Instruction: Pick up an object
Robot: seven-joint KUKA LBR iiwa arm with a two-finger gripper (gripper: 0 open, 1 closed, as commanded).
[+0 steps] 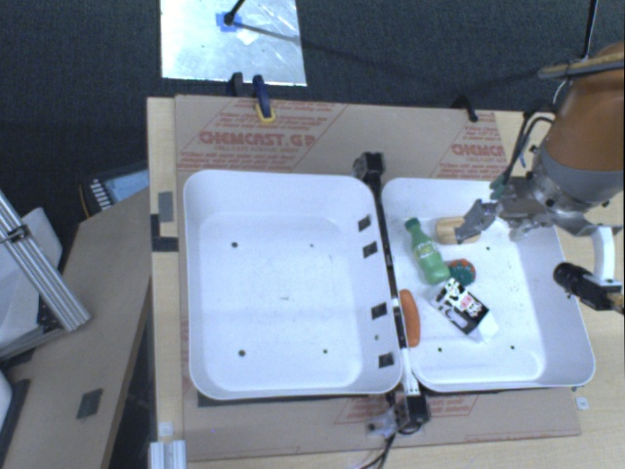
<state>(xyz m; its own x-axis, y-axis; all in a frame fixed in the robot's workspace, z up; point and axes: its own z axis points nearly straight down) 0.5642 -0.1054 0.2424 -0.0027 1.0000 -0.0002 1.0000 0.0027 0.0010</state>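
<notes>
Currently over the right bin [562, 360] | my gripper [476, 221] hangs beside the tan piece [449, 229], finger state: cannot tell | green bottle [424, 250] lies just left | I'd centre over one item, clear of neighbours, before descending.
</notes>
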